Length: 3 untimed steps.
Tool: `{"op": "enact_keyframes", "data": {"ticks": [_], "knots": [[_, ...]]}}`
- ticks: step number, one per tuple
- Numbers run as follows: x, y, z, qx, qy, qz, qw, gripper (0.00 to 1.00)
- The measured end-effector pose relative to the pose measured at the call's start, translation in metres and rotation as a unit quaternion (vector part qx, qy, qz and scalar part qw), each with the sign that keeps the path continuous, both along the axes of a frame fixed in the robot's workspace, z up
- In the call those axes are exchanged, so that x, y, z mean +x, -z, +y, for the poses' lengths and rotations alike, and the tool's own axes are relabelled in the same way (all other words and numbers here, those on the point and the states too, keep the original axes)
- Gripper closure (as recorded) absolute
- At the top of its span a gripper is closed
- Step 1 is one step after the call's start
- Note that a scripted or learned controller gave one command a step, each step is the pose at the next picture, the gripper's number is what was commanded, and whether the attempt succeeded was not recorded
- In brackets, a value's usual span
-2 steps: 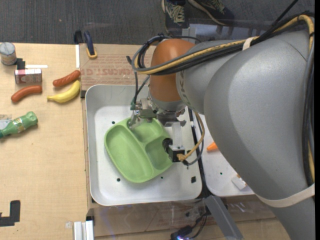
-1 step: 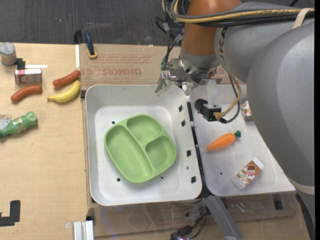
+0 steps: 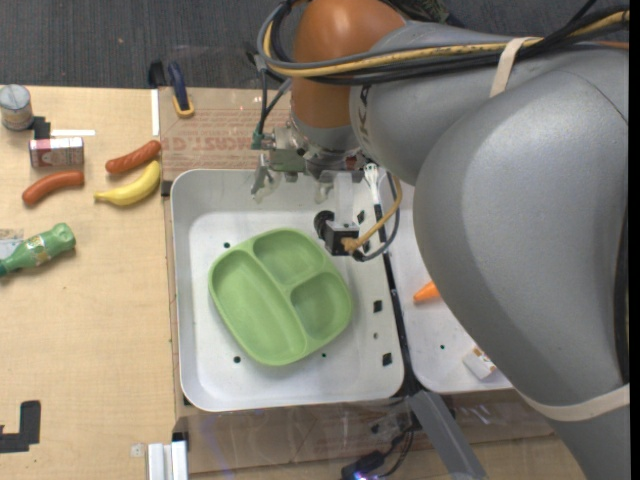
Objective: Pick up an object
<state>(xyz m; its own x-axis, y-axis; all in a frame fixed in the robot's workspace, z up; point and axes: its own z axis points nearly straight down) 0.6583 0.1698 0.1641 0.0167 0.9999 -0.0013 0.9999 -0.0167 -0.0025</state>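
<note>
A green divided plate lies flat in the middle of the left white bin. My gripper hangs over the bin's far edge, just beyond the plate's far rim and apart from it. Its fingers are spread open with nothing between them. The grey arm with its orange band comes in from the right and hides most of the right bin. A small orange piece and a small white item lie in the part of the right bin that shows.
On the wooden bench to the left lie a banana, two sausages, a green bottle, a small box and a can. A black cable fitting hangs by the plate's far right rim.
</note>
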Motion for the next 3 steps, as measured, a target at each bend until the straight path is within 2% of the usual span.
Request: {"op": "enact_keyframes", "data": {"ticks": [1, 2, 3], "knots": [[-0.075, 0.072, 0.059, 0.0001, -0.043, 0.000, 0.9991, 0.00], [0.001, -0.087, 0.027, -0.0009, 0.085, -0.001, 0.9964, 0.00], [0.000, 0.025, -0.026, -0.0010, 0.028, 0.001, 0.9996, 0.00]]}}
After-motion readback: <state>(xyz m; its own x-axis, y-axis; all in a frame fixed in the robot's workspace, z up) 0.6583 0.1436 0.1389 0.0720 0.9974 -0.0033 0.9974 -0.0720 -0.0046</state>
